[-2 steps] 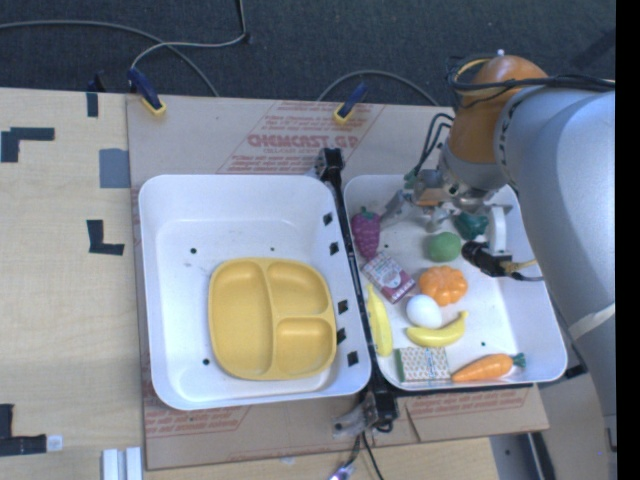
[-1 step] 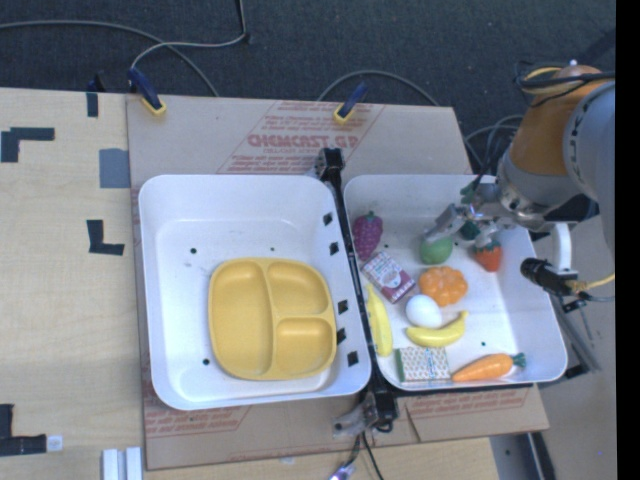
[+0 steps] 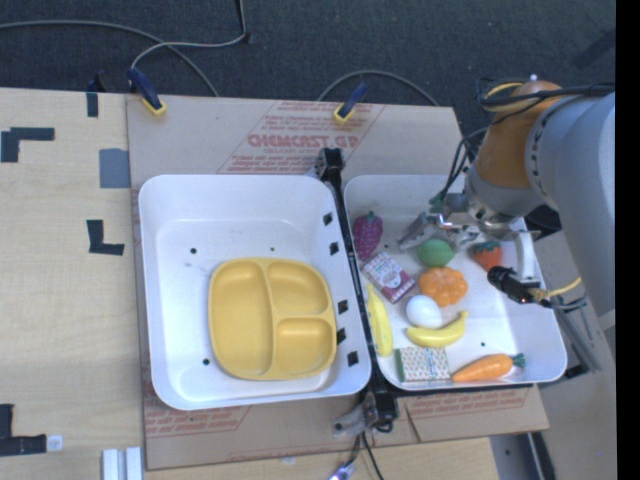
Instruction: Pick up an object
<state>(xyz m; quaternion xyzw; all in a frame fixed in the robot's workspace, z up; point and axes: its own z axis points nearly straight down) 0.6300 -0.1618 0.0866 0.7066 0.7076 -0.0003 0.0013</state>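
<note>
Over the right bin [image 3: 545,353] the gripper [image 3: 437,230] hangs spread open above a green toy [image 3: 436,253], nothing grabbed yet, pickup not done

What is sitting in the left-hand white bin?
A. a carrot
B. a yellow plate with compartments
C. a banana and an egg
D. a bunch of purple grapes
B: the yellow divided plate lies alone on the floor of the left bin, while the toy foods are all in the right bin.
</note>
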